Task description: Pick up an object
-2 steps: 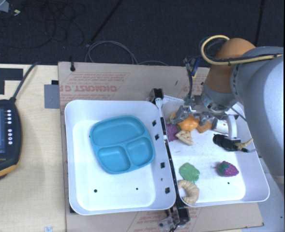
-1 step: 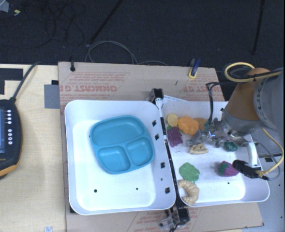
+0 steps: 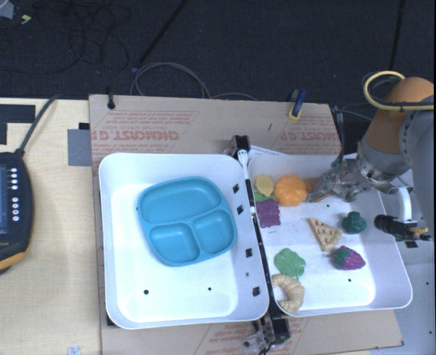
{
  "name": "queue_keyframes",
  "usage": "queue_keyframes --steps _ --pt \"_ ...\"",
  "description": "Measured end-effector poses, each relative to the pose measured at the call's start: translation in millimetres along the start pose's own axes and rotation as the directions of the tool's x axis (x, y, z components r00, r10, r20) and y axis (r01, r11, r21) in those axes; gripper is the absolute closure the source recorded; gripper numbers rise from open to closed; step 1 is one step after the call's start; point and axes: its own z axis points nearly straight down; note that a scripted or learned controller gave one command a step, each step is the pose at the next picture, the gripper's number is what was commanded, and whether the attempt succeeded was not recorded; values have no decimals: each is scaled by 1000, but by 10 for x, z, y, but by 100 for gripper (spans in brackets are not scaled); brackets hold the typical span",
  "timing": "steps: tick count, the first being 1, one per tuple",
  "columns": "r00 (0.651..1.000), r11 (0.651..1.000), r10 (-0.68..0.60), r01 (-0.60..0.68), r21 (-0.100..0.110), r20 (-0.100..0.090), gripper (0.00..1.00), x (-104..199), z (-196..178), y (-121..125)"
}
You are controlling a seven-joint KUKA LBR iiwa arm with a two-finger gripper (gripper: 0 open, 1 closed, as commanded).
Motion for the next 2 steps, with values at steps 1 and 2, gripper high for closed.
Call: queue_keyframes --steps 1,2 --pt "1000 1000 1 -1 2 -2 0 526 -1 -14" --pt "1000 1000 5 -5 5 -7 0 398 -28 -855"
